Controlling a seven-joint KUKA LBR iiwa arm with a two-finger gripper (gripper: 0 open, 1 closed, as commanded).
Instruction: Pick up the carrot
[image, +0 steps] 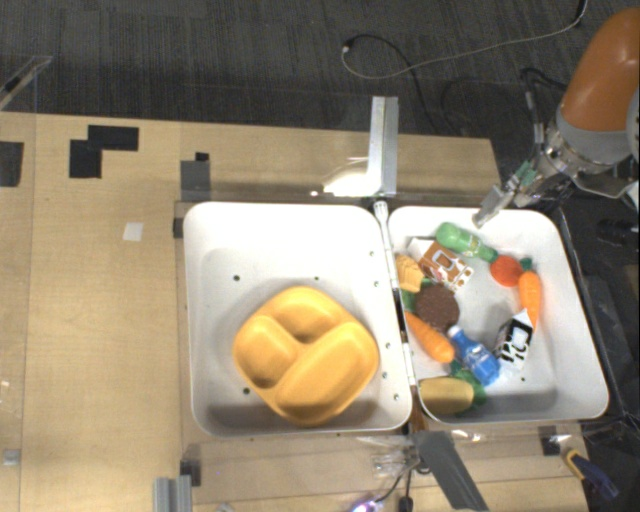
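My arm (600, 85) reaches in over the right bin (570, 300). My tool (492, 207) hangs at the bin's far rim; its grip I cannot tell. The carrot (530, 297) lies nearer and right of it, apart.

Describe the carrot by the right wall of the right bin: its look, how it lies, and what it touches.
The carrot is a small orange toy, smooth and plastic-looking, tapering downward in the view. It lies flat on the floor of the right bin, nearly parallel to the right wall. Its upper end sits close beside a red tomato-like toy; contact is unclear. Its lower tip nears a black-and-white item. The gripper hovers apart, at the bin's top edge.
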